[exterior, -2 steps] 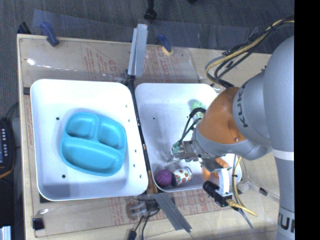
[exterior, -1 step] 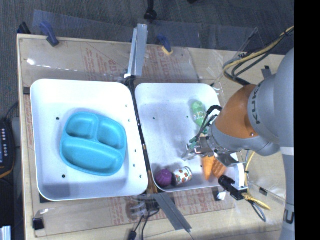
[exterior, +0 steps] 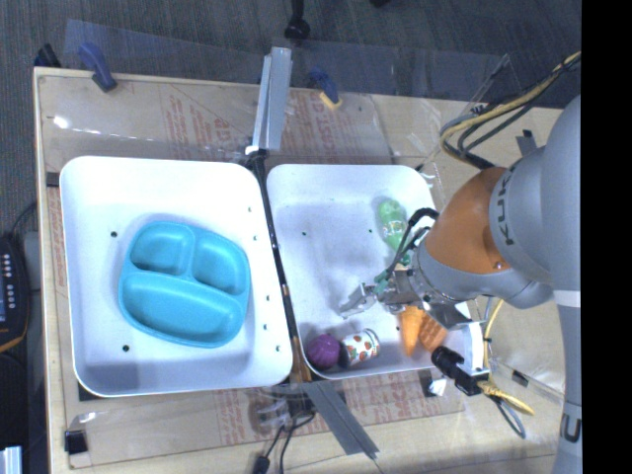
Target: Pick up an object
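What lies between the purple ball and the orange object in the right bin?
In the camera view, a small patterned can lies between the purple ball and the orange object.

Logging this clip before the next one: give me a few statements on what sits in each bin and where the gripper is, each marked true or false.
1. The blue divided tray lies in the left bin. True.
2. The purple ball is in the left bin. False: it lies in the right bin, near its front edge.
3. The gripper is over the right bin. True.
4. The green object rests on the tray. False: it is in the right bin.
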`<state>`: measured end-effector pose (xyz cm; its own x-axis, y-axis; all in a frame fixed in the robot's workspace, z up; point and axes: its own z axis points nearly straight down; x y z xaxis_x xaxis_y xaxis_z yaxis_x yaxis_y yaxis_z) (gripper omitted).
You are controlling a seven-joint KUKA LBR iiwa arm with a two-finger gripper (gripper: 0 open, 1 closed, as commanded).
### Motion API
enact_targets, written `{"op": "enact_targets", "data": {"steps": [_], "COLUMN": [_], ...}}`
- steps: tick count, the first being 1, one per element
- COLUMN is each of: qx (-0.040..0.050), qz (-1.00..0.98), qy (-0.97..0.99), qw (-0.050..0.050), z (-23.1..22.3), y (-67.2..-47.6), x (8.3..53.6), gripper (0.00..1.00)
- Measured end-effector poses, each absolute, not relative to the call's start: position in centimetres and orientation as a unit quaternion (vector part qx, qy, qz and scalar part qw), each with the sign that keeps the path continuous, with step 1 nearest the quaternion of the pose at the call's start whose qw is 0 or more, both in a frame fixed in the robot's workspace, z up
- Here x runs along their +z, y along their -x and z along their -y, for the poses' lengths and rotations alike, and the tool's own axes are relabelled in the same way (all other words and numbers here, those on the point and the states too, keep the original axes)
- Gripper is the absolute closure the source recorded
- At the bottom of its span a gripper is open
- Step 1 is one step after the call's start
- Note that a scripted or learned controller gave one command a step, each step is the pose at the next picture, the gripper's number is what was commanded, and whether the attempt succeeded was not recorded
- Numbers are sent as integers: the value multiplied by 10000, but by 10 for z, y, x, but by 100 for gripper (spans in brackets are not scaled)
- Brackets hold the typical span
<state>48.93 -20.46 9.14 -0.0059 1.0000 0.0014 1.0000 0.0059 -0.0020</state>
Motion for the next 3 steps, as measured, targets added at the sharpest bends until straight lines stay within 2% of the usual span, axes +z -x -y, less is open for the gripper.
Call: {"op": "enact_targets", "data": {"steps": [1, 2, 3], "qx": [4, 4, 5], "qz": [7104, 7098, 7104], "qy": [7038, 7044, 7038], "qw": [15, 14, 16], "z": [198, 202, 181], "y": [-477, -536, -477], "x": [91, 92, 91], "gripper": [0, 0, 0]}}
